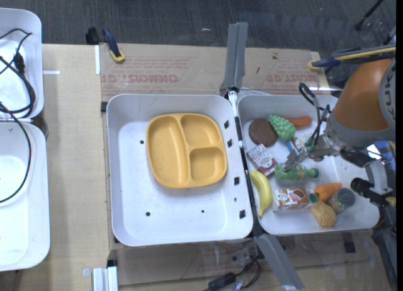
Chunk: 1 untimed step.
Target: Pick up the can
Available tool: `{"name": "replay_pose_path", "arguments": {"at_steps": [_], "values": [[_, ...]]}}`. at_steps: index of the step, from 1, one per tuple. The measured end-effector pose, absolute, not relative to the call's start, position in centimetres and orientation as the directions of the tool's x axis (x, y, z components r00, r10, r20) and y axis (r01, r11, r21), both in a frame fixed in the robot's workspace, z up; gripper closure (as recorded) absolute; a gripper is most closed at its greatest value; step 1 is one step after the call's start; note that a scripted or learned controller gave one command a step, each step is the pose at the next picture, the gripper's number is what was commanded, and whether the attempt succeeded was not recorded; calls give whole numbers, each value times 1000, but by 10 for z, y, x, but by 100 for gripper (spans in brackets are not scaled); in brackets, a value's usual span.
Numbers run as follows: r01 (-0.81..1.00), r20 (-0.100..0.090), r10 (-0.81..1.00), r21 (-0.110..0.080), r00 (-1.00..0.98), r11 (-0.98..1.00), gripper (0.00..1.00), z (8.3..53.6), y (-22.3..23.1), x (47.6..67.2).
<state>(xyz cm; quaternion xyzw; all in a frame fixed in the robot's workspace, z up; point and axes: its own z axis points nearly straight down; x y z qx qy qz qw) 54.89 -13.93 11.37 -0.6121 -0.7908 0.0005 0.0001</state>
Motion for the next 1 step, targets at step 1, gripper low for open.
{"name": "replay_pose_path", "arguments": {"at_steps": [1], "values": [[999, -8, 999, 18, -41, 41, 0, 100, -129, 606]]}}
